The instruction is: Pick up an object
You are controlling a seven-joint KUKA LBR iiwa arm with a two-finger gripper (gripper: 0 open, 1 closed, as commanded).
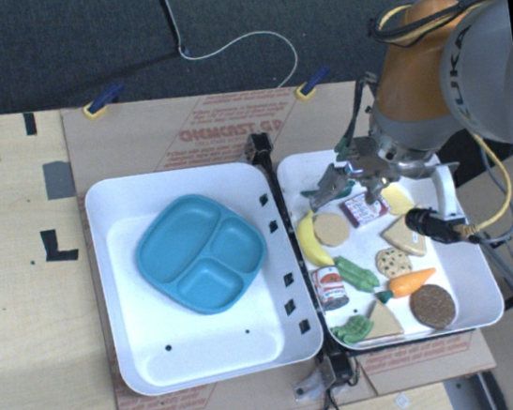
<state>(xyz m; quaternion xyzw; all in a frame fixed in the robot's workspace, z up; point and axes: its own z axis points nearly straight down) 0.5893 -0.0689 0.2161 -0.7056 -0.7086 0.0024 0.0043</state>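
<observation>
Gripper [361,196] hangs low over the right bin [482,295], above the toy food [379,267] near a small packet [364,208]; whether it grips anything I cannot tell. Nothing looks lifted yet. Beyond, a blue plate [202,252] sits in the left bin [123,265].

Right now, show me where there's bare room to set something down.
Left bin: bare floor along its front edge and left wall, beside the blue divided plate. Right bin: crowded, with banana, carrot, cookies and can packed close under the gripper.

One fixed camera looked down at a slant on the counter [21,280], both white bins [114,267] mid-frame.
</observation>
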